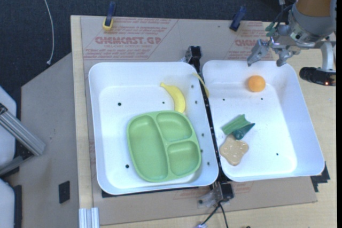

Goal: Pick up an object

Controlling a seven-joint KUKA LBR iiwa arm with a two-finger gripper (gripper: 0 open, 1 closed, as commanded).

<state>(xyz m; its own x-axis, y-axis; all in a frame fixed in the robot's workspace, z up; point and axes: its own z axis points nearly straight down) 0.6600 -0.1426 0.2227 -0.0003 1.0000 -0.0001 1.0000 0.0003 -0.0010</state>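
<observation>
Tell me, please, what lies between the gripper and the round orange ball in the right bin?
Nothing: in the camera view, only bare white bin floor and rim separates the open two-finger gripper from the round orange ball.

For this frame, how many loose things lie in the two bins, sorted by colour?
Yellow: 1, the banana in the left bin.
Green: 2, the divided plate in the left bin and the green piece in the right bin.
Orange: 1, the ball in the right bin.
Tan: 1, the biscuit-shaped piece in the right bin.
Total: 5
</observation>
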